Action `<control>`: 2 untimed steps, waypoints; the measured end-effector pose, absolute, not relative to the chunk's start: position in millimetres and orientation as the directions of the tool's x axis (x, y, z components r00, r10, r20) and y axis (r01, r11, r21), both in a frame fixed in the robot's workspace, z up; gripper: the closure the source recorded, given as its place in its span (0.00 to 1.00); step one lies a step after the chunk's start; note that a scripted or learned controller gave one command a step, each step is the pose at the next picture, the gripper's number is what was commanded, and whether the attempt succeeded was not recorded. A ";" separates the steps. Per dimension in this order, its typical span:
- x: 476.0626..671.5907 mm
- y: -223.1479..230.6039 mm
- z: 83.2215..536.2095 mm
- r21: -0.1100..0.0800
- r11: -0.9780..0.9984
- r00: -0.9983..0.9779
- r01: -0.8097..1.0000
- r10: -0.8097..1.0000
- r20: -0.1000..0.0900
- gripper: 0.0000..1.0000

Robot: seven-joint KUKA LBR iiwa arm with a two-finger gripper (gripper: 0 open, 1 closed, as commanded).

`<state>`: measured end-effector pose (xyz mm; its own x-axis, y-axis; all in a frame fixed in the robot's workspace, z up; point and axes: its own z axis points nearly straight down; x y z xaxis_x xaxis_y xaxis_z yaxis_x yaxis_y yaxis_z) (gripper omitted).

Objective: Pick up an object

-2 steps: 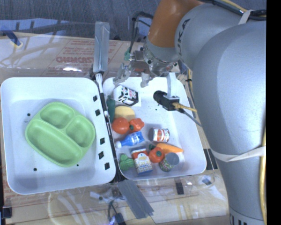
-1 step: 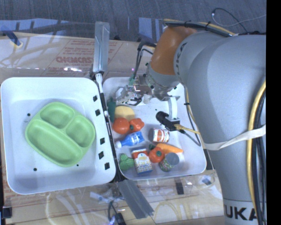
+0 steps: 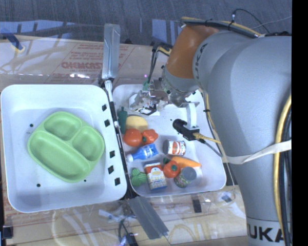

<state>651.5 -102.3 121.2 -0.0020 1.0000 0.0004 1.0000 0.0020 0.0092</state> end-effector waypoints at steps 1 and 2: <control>642.1 -12.2 191.1 -0.003 -0.017 0.017 1.000 1.000 0.001 1.00; 630.9 -19.4 276.5 -0.002 0.215 -0.215 0.977 0.977 -0.001 1.00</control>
